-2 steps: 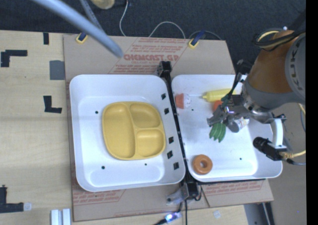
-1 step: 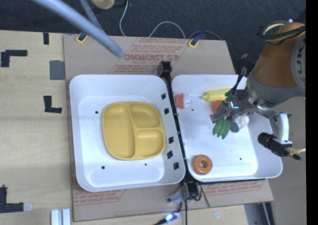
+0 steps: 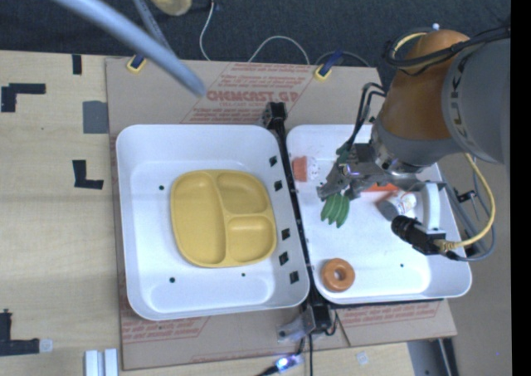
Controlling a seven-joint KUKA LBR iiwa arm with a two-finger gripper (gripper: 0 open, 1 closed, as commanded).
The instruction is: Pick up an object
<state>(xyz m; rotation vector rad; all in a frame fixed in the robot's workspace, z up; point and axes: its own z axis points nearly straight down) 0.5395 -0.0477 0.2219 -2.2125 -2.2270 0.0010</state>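
Two shallow white bins, read from left to right.

On the left, in the left bin [image 3: 133, 225]: a yellow divided plate [image 3: 222, 218], lying flat near the middle and well apart from the arm. Offers little to pinch, by the look of it.

Past the dark divider, in the right bin [image 3: 448, 283]:
- First, a small orange-red block [image 3: 299, 168] just beside the dividing wall.
- Next, a green bunched object [image 3: 336, 208] near the bin's middle.
- Toward the front rim, a brown ring like a doughnut [image 3: 338, 274], lying flat and apart from the green piece.

Further right, the gripper [image 3: 353, 177], hanging low over the right bin, just up and to the right of the green object. Seems to meet the green object's upper end, though contact cannot be made out. Open or closed: cannot tell, with the tool dark and crowded by cables. No grasp to be claimed.

Beside it to the right, an orange scrap [image 3: 380, 192] and a white piece [image 3: 406, 200], partly hidden under the wrist.

Key relation: green object nearest, down and to the left of the gripper, long axis running roughly front to back in the view with a slight tilt. Probably calls for a short shift that way and a close across its narrow width.
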